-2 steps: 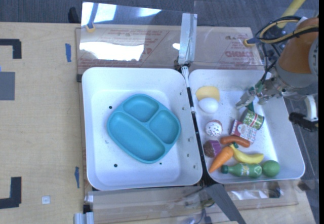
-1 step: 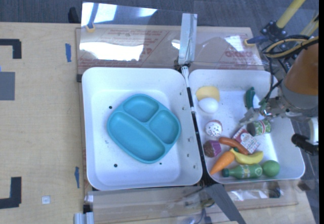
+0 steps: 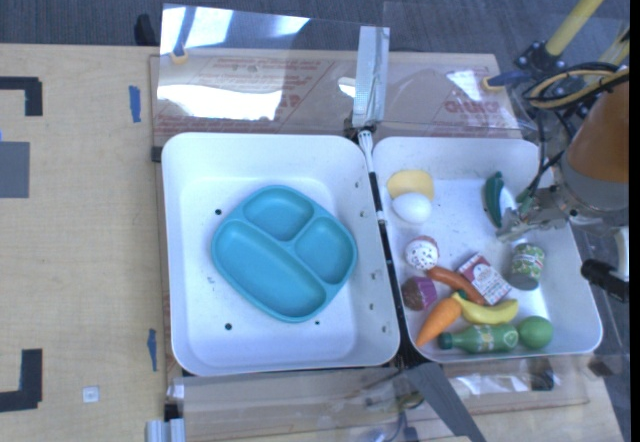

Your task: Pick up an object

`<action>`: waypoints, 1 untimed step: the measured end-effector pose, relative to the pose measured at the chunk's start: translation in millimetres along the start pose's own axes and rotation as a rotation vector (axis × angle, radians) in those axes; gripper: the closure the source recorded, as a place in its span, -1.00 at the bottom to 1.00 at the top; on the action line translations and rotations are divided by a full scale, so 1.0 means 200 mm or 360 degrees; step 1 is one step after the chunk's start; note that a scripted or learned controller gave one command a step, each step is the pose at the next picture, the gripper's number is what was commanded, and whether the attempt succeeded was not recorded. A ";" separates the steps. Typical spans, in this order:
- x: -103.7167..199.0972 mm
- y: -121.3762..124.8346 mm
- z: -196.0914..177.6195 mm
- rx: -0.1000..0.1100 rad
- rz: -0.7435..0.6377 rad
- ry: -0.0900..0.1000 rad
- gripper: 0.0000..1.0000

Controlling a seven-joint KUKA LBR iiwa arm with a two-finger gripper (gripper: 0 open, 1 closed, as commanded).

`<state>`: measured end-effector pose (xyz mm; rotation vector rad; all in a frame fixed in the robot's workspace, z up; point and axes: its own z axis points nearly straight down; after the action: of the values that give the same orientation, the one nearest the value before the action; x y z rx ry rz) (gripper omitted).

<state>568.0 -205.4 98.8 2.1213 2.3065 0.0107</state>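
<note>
Left bin (image 3: 200, 330): you have a blue divided plate (image 3: 284, 252) lying flat in its middle, three compartments facing up, nothing in them.

Right bin (image 3: 585, 315): this one carries all the small things, most of them crowded toward its near half.

Far corner of the right bin: a yellow lemon (image 3: 411, 181) touches a white egg (image 3: 411, 206) just in front of it.

Middle of the right bin: a speckled white ball (image 3: 422, 253) sits just below the egg, with a purple piece (image 3: 417, 292) nearer you and a red-and-white packet (image 3: 485, 279) to its right.

Near edge of the right bin: an orange carrot (image 3: 437, 320), a yellow banana (image 3: 488, 310), a green bottle (image 3: 483, 337) lying on its side and a green lime (image 3: 536, 332) are packed close, the bottle's base touching the lime.

Right side of the right bin: a small green-labelled can (image 3: 527, 265) stands upright, and a dark green curved piece (image 3: 494, 198) lies further back.

Arm: you see it coming in from the right, its orange band above the bin's right wall.

Hand (image 3: 528, 220): it sits low over the bin, between the dark green piece and the can, just above the can. You cannot tell whether it is spread or pressed together, and nothing visibly sits in it.

Table (image 3: 70, 230): pale wood, with black corner marks and blue tape to the left of the bins.
</note>
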 end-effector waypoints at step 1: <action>0.01 0.00 0.00 0.0004 -0.0001 0.0005 -1.00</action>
<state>567.7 -204.3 97.9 2.1231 2.3102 0.0109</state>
